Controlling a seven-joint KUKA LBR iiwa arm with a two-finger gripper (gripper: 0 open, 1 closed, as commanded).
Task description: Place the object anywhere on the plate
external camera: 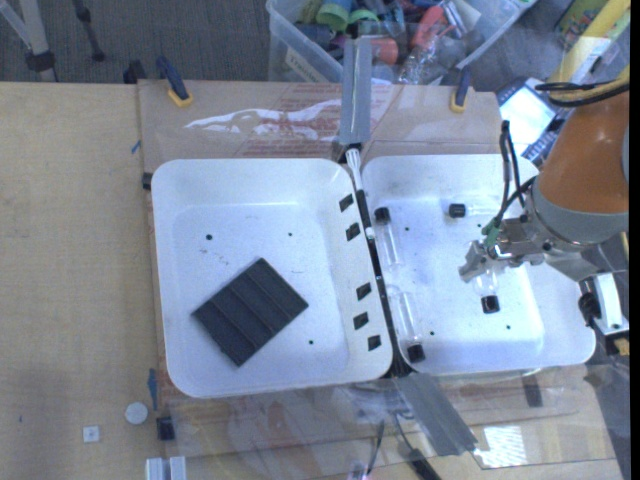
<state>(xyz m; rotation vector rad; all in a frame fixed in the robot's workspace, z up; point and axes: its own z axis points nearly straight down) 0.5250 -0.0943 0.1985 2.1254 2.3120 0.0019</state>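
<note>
Two white bins are set side by side on the bench, and the work is split between them. In the left bin (pixel 170 268) a dark ribbed slab is laid flat and turned at a slant; this is taken to be the plate (pixel 250 310), placed well inside the walls so that a drop anywhere on it would count. In the right bin (pixel 560 343) two small dark pieces are seen: one near the far wall (pixel 457 210) and one nearer the middle (pixel 489 304), the latter lying just below the gripper (pixel 487 261). The second is judged to be the object to be moved, since the arm (pixel 590 158) is brought in from the right and held over that spot. Whether the gripper is above the piece or touching it cannot be told from the slanted view. How far the jaws stand apart cannot be told either, as the tips are too small and blurred against the white floor; nothing is seen held between them. The object is thus judged to be resting on the right bin's floor, well apart from the plate, with the divider (pixel 365 248) between them, and the pick is judged not yet made.
</note>
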